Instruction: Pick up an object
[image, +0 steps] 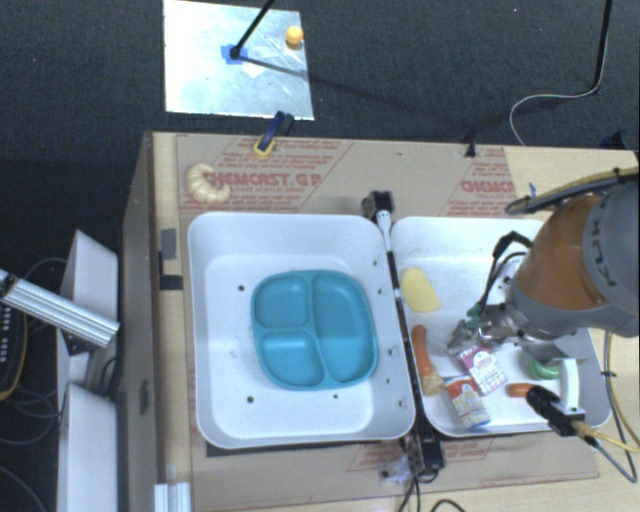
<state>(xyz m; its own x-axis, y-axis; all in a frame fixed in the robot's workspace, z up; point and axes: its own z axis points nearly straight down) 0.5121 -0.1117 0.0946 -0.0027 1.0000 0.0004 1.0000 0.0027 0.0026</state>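
Observation:
The right bin (450, 238) holds several small items. A yellow lemon-like piece (420, 291) lies near its left wall. Below that lies a brown-orange stick (428, 362). A pink-and-white packet (487, 372) and a small red-and-white carton (466, 401) sit toward the front. A green piece (543, 368) and a small orange piece (520, 390) lie further right. My gripper (472, 335) hangs low over the bin's middle, just above the packet's upper left corner. The arm's orange band (560, 260) hides the bin's right part.
The left bin (215, 300) bears a blue divided plate (313, 328). A black clamp (380, 206) sits at the top of the wall between the bins. A beige curled object (207, 182) lies on the cardboard behind the left bin.

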